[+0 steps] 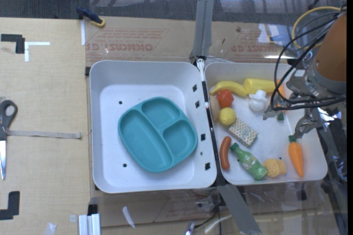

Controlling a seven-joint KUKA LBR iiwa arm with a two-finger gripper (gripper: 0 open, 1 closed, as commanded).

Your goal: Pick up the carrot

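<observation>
The carrot (pixel 297 158) is orange with a green top and lies along the right bin's (pixel 265 177) right wall, near the front corner. My gripper (pixel 287 121) hangs just behind the carrot's green end, reaching in from the right. Its two fingers are spread apart, one pointing left (pixel 272 113) and one down toward the carrot (pixel 301 127). It stands open with nothing between the fingers.
The right bin also holds a banana (pixel 228 87), tomato (pixel 224 99), lemon (pixel 227 116), white garlic (pixel 257 101), speckled block (pixel 242 132), sausage (pixel 225 152), green bottle (pixel 249 161) and corn (pixel 276 167). The left bin (pixel 99 134) holds a teal divided plate (pixel 158 133).
</observation>
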